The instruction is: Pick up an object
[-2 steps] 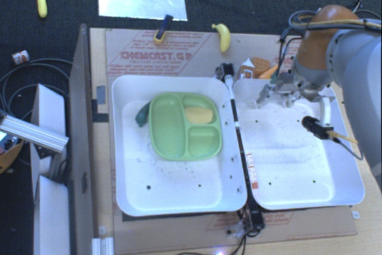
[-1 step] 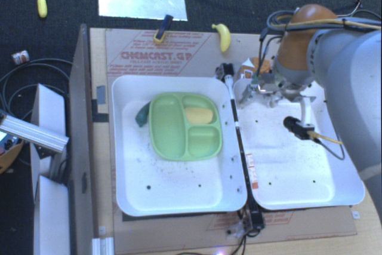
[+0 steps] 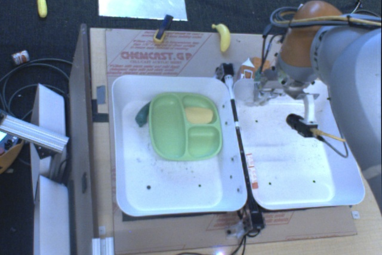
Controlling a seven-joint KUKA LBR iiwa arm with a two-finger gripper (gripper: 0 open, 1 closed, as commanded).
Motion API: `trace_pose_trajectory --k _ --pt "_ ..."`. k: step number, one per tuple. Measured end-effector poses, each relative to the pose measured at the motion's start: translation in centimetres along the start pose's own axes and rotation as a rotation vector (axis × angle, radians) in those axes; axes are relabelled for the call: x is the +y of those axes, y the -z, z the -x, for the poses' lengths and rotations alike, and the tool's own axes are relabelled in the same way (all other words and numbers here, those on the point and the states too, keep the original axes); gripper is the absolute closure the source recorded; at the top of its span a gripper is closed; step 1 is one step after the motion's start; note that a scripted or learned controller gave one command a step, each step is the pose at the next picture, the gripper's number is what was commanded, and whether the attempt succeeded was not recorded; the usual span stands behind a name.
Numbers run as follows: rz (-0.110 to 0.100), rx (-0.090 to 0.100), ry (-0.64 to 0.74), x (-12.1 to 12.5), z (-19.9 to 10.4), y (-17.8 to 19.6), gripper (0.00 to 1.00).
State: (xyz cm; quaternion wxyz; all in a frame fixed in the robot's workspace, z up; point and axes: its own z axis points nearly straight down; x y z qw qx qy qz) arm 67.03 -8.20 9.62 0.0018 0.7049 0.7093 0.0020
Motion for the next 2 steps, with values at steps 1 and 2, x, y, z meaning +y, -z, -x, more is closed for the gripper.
trace_pose_trajectory --k 1,2 --pt "-0.001 0.000 0.000 -0.02 0.00 -0.05 0.00" --pt "-0.001 0.000 0.000 -0.02 0.00 -0.05 0.00"
